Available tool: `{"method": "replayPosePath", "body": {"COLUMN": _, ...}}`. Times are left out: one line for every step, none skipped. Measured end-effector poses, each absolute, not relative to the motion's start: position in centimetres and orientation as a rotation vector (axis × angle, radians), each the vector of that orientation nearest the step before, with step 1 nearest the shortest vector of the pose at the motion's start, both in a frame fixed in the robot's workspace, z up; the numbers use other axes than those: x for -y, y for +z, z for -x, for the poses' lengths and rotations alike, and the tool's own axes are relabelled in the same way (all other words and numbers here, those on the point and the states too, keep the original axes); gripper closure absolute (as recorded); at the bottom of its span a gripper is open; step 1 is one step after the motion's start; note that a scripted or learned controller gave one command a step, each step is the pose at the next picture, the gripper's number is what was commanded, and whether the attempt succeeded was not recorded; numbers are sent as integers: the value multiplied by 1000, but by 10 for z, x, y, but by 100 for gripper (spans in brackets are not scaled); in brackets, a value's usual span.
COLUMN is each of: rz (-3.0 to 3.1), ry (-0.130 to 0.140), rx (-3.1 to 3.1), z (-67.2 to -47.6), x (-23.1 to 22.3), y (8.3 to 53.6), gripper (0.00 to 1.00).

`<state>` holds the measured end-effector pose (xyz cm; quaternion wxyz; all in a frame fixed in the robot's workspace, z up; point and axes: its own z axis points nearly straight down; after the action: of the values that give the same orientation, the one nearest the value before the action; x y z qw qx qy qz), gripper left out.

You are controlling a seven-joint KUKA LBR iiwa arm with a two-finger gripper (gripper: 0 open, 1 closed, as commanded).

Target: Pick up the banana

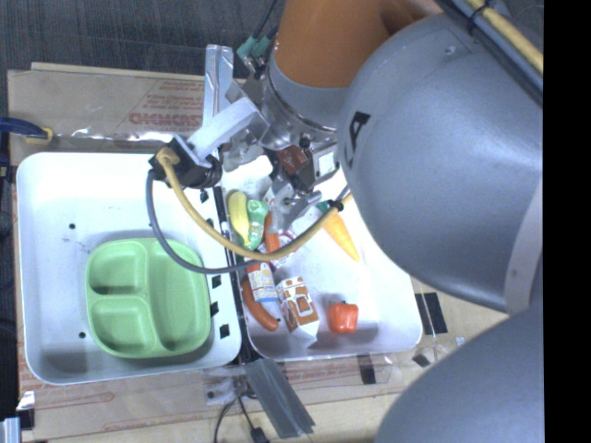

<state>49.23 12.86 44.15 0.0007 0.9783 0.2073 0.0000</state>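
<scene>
A dark, ribbed mat (111,17) covers the floor along the far side. The bench top (120,100) looks like brown cardboard printed with faint red lettering, and it shows again along the near edge. Clear tape shines where the cardboard meets the white bins. The light is even and bright, with soft shadows.

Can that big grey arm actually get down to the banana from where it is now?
Probably yes. The banana lies uncovered at the left edge of the right bin, and the gripper hangs close beside it. A green item pressed against the banana's side may crowd the jaws.
</scene>
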Motion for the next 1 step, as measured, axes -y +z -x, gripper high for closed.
{"method": "replayPosePath", "body": {"rz": -3049, "ry": -8, "rx": -757, "z": -498, "x": -122, "y": 441, "gripper": 0}}
